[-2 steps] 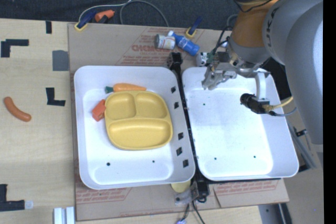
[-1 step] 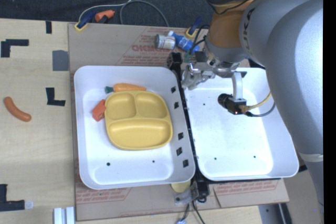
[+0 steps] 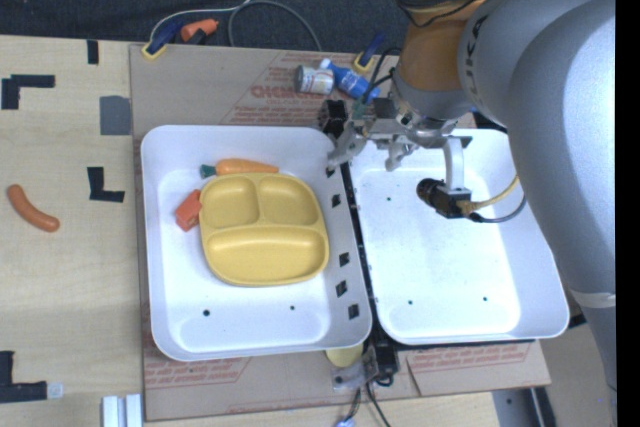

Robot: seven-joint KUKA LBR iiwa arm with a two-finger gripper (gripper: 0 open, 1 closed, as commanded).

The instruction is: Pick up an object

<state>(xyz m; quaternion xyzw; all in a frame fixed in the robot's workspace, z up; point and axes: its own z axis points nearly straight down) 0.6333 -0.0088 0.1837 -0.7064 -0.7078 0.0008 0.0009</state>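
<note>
Two shallow white bins are sitting side by side on a sheet of brown cardboard [image 3: 250, 85] that is covering the bench [image 3: 60, 295]. The left bin [image 3: 165, 305] is holding a yellow divided plate [image 3: 265, 228] with three compartments, lying flat near the bin's middle. An orange carrot-shaped toy [image 3: 245, 167] is lying just behind the plate's far edge, with a small green piece at its left end. A second orange-red piece [image 3: 188, 210] is resting against the plate's left side, touching or nearly touching it.

The grey arm [image 3: 560, 115] is reaching in from the right, its orange band [image 3: 440, 30] sitting above the wrist. The pincer [image 3: 375, 150] is hanging over the far end of the divider where the two bins are meeting, above the rear left corner of the right bin [image 3: 460, 305]. Its metal parts are pointing downward, but the slant of the view and the clutter of the wrist make it hard to judge, so I cannot tell whether it is wide or narrow, and nothing is showing between its tips. A small black part with a cable [image 3: 445, 197] is hanging below the wrist over the right bin.

An orange sausage-shaped toy [image 3: 33, 208] is lying on the bare bench well to the left of the bins. A small blue and white object [image 3: 330, 78] is lying on the cardboard behind the bins.
</note>
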